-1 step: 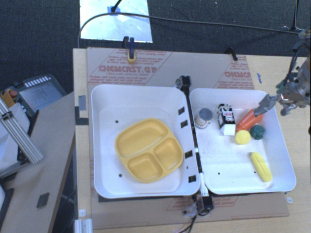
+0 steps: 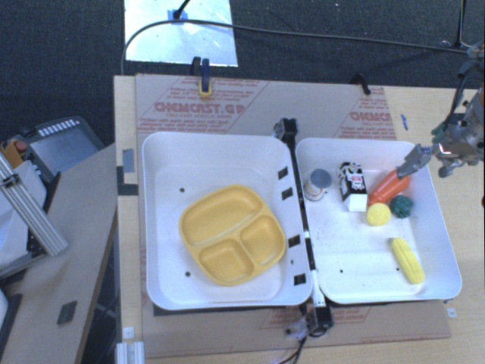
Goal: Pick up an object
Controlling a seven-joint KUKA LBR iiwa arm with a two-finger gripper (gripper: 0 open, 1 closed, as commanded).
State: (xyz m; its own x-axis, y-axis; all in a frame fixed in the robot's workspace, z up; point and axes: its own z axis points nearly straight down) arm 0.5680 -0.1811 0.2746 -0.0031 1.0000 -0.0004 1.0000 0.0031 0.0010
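At three o'clock of the bench, the gripper (image 2: pixel 429 160) hangs over the upper right rim of the right bin (image 2: pixel 436 275), its two fingers apart, one reaching toward the bin's middle and the other angled down beside the rim; nothing sits between them. Just beside the inner fingertip, toward eight o'clock, lies a carrot (image 2: pixel 389 186), slanted with its upper end nearest the gripper (whether the finger actually touches it cannot be told). At the carrot's five o'clock sits a dark green broccoli piece (image 2: pixel 402 205), and touching that on its nine o'clock side is a yellow lemon (image 2: pixel 378 214). A corn cob (image 2: pixel 407 259) lies at five o'clock of the lemon, near the bin's right wall. At the carrot's nine o'clock stands a small black-and-white milk carton (image 2: pixel 352 185), and farther toward nine o'clock a grey can (image 2: pixel 318 182) rests close to the divider between bins. Across that divider, the left bin (image 2: pixel 163 158) holds a yellow three-compartment plate (image 2: pixel 231 233), lying flat near its centre.
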